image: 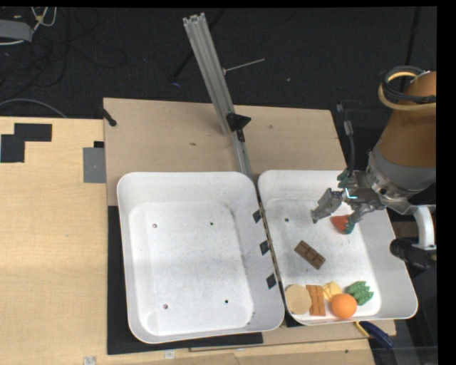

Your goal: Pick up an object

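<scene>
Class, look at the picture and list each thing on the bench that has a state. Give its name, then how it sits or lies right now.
Gripper: jaws spread, low over the right bin, a red thing just beside them.
Red thing: lying in the right bin, not between the jaws.
Brown block: flat, alone, mid-bin.
Orange ball: resting at the near edge, among the pale pieces.
Green thing: lying beside the ball.
Right bin: holds all the pieces.

This is a robotics lab. A bare plywood surface [171, 128] carries two white bins [135, 192] side by side, clipped together along the seam. An aluminium rail [214, 78] slants up from behind them. Loose cables [28, 21] lie on the dark floor beyond. An industrial arm [406, 135] with an orange band reaches in from the right.
</scene>
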`<state>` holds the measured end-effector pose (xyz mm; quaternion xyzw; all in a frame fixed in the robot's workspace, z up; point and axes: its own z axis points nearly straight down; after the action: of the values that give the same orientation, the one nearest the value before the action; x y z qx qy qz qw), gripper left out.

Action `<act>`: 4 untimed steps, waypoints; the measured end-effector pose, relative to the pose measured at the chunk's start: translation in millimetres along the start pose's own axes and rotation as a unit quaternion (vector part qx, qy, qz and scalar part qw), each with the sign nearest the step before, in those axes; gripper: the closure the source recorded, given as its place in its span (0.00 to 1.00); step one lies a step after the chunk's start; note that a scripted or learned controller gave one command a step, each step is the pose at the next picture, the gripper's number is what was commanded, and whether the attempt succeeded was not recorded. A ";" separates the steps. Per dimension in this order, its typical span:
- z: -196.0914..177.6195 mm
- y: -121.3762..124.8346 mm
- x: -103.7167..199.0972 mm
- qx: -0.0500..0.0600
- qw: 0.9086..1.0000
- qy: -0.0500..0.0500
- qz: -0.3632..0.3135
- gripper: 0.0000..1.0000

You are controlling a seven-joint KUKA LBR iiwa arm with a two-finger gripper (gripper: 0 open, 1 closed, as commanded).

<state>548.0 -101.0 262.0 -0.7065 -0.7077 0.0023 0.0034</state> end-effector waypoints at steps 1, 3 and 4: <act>-2.4 0.6 -1.5 -0.003 1.000 0.000 0.002 0.00; 107.9 -0.9 5.2 0.000 1.000 0.000 0.002 0.00; 151.9 -1.3 3.3 0.000 1.000 0.000 0.001 0.00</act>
<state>545.5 -97.5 110.1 -0.7075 -0.7067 0.0023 0.0036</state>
